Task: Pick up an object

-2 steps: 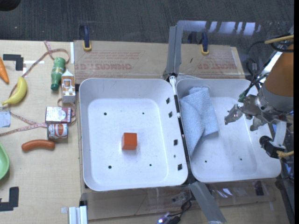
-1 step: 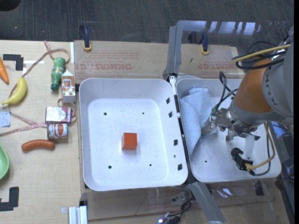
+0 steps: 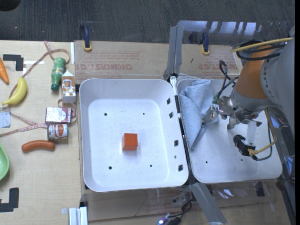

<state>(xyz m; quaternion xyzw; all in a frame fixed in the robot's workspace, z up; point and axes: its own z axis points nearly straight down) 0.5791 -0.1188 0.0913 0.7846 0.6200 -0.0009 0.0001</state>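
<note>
An orange-red cube [image 3: 130, 141] lies near the middle of the left white bin [image 3: 93, 125]. A grey-blue cloth [image 3: 193, 102] sits crumpled in the upper left of the right bin [image 3: 225, 170], against the wall between the two bins. My gripper [image 3: 209, 117] is low over the right bin at the cloth's right edge and seems to touch it there. The grey arm with its orange band [image 3: 251, 71] comes in from the right above it. The wrist and cables hide how the gripper meets the cloth.
On the bench left of the bins lie a banana [image 3: 17, 92], a green bottle [image 3: 57, 72], a small carton [image 3: 68, 89], a can [image 3: 58, 131], a sausage [image 3: 38, 146] and a carrot [image 3: 3, 71]. A black cable [image 3: 246, 146] loops under the wrist.
</note>
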